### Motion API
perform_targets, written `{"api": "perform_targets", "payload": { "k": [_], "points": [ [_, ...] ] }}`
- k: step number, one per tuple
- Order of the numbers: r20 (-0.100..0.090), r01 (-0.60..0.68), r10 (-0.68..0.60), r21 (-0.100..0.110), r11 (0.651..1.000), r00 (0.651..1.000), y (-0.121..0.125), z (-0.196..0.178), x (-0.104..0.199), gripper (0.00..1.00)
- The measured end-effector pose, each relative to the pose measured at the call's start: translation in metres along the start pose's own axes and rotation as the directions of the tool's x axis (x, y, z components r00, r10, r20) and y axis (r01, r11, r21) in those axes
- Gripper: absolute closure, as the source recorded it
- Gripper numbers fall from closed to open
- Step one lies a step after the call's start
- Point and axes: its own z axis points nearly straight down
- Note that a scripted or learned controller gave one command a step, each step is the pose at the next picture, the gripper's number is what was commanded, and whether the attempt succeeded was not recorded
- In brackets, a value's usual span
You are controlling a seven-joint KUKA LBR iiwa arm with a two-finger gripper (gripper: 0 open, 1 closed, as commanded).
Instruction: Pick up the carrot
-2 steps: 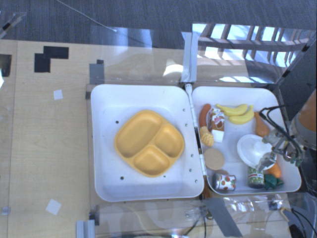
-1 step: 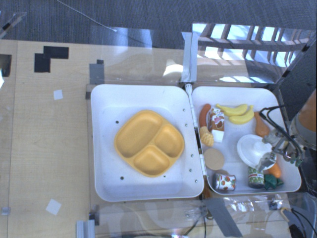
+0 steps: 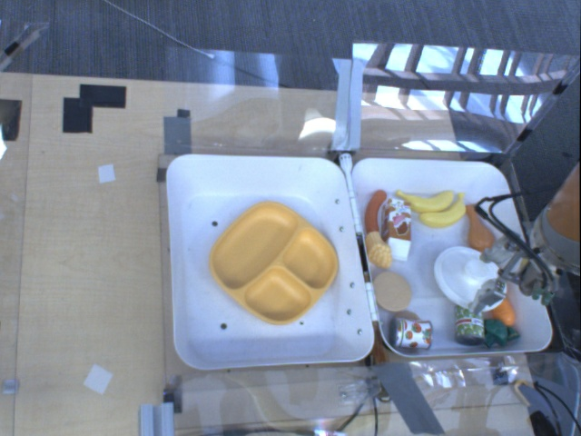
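Camera view is giving you both white bins side by side on the wooden bench. The left bin is holding a yellow divided plate, sitting tilted near its middle. The right bin is carrying the clutter: a bunch of bananas along the top, a red sausage standing beside a small printed packet, a corn cob just below them, a tan round disc, a white bowl, and a printed can lying near the bottom wall.

You are seeing the grey arm reaching in from the right, with the gripper hanging over the lower right corner of the right bin, at the bowl's right rim. Its end is blurred and tangled with cables, so you cannot tell how it is set or whether anything is caught in it.

The carrot is lying just below the gripper in that corner, its orange body partly covered and its green top pointing toward the bottom wall. A small dark jar is sitting just left of the greens. Another orange piece is resting against the right of the bananas.
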Motion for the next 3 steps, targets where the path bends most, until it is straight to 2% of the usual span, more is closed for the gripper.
{"api": "perform_targets", "payload": {
  "k": [3],
  "points": [
    [0.000, 0.000, 0.000, 0.000, 1.000, 1.000, 0.0000, 0.0000, 0.0000, 0.00]
  ]
}}
